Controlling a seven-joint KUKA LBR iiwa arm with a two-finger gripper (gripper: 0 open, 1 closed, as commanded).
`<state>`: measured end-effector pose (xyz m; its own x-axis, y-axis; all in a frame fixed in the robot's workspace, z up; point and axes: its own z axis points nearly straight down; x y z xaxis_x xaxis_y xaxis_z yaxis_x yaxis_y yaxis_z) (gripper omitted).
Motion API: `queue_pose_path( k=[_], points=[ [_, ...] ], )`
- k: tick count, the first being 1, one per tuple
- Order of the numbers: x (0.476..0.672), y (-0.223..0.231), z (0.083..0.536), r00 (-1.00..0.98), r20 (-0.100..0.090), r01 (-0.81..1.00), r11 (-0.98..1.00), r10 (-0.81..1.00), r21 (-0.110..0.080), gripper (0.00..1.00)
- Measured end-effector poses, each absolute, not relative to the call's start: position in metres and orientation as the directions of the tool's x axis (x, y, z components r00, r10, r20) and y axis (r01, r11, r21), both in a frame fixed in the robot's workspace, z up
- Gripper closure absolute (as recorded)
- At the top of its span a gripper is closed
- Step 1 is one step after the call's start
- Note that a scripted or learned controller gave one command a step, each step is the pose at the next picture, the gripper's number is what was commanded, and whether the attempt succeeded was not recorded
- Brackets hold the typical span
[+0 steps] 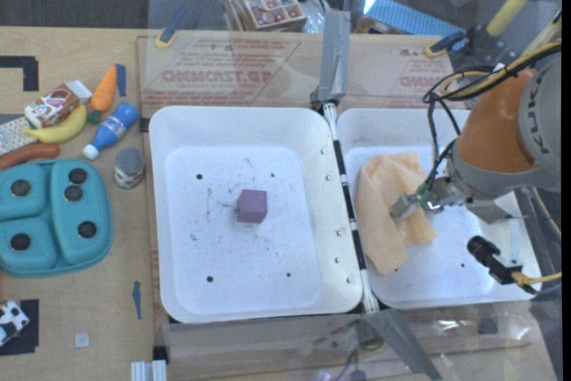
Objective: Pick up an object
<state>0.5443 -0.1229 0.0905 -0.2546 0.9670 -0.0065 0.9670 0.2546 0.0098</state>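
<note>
Two shallow white bins sit side by side. The left bin (178, 156) holds one small purple cube (252, 206) near its middle. The right bin (446, 281) holds one crumpled pale-orange cloth (385, 214) at its left side. The one gripper (408, 207) rests on the cloth's right part; whether it pinches the cloth I cannot tell.

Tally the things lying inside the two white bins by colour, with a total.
Purple: 1, the cube in the left bin.
Orange-tan: 1, the cloth in the right bin.
Total: 2
</note>
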Motion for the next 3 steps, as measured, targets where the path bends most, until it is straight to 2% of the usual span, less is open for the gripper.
queue_pose_path(
  k=[1, 2, 3],
  points=[
    [0.5454, -0.1227, 0.1008, -0.252, -0.006, 0.968, 0.252, 0.968, 0.015, 1.0],
    [0.5454, -0.123, 0.1008, -0.252, -0.006, 0.968, 0.252, 0.968, 0.014, 0.0],
    [0.5491, -0.1134, 0.0909, -0.323, -0.008, 0.946, 0.323, 0.946, 0.01, 0.0]
  ],
)
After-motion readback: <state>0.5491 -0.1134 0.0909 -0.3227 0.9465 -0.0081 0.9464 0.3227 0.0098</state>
